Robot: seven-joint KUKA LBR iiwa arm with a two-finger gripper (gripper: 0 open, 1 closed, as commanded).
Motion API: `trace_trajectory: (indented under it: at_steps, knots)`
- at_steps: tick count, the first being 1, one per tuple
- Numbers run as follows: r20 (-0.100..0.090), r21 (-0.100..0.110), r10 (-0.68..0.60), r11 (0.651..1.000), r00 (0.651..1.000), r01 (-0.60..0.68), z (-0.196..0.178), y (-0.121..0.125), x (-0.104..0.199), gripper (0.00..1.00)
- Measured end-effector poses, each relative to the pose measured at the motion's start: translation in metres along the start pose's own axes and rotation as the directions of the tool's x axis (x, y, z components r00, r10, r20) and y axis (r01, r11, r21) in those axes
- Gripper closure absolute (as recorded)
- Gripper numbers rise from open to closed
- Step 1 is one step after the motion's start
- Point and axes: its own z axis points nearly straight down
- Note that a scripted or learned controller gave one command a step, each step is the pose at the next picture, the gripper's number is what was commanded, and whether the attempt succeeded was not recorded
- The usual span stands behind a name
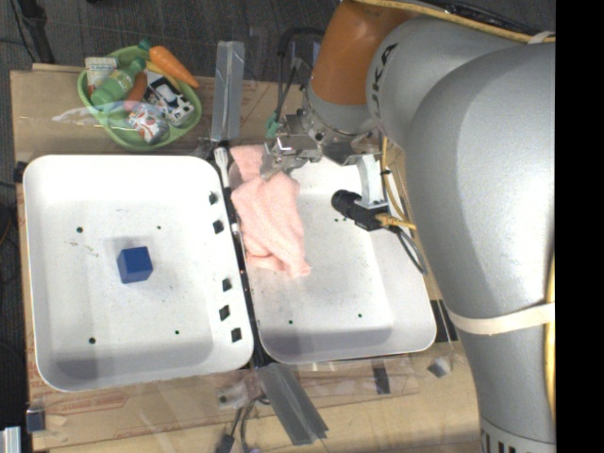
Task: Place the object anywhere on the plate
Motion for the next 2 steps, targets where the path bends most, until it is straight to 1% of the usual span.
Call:
trace_trajectory:
  at_steps: [1,2]
  knots:
    - [0.002,-0.005,-0.011,1.000,1.000,0.011,-0.022,0.000,0.001,1.00]
    - [0.002,-0.001,-0.404,0.915,0.915,0.404,-0.012,-0.024,0.043,1.00]
